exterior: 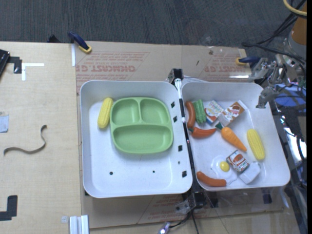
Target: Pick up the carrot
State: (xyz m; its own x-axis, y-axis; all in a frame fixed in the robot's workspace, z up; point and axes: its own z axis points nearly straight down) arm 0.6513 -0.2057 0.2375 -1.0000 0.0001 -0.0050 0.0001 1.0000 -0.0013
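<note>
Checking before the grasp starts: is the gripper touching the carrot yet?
Apart. The camera view shows the gripper over the right bin's far right rim, with bare bin floor between it and the carrot.

Your arm's gripper (271, 86) is bare grey metal, a cluttered bracket assembly. Above it you see the orange band (298, 32). Dark cables (273, 35) loop beside it.

Illumination bright and even from overhead. Both white bins (131, 186) show near-overexposed floors with faint, soft shadows beneath contents. Focus adequate centrally; fine detail soft throughout. Dark floor (146, 9) at top underexposed. Slight glare at lower right.
</note>
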